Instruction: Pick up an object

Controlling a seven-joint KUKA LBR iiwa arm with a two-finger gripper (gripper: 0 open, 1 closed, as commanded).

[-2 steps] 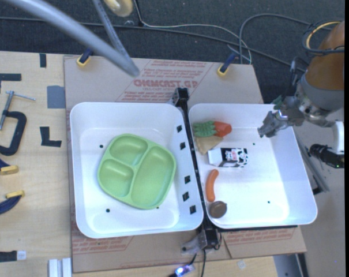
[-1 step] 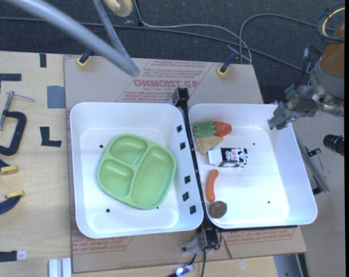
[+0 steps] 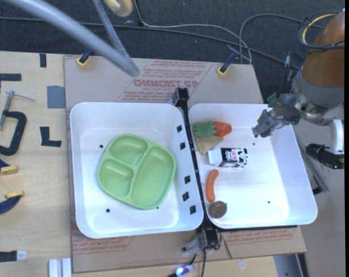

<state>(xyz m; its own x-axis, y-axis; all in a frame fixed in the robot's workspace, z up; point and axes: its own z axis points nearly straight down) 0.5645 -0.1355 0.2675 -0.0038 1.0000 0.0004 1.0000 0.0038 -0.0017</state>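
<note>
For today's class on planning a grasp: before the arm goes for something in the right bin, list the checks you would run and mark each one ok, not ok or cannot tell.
1. Things to pick lie in the right bin: carrot, milk carton, sausage, brown disc. Ok.
2. Pincer over the right bin. Ok.
3. Pincer open wide enough. Cannot tell.
4. Nothing held yet. Cannot tell.
5. Sausage lies apart from the milk carton. Ok.
6. Green plate in the left bin, out of the way. Ok.
</note>
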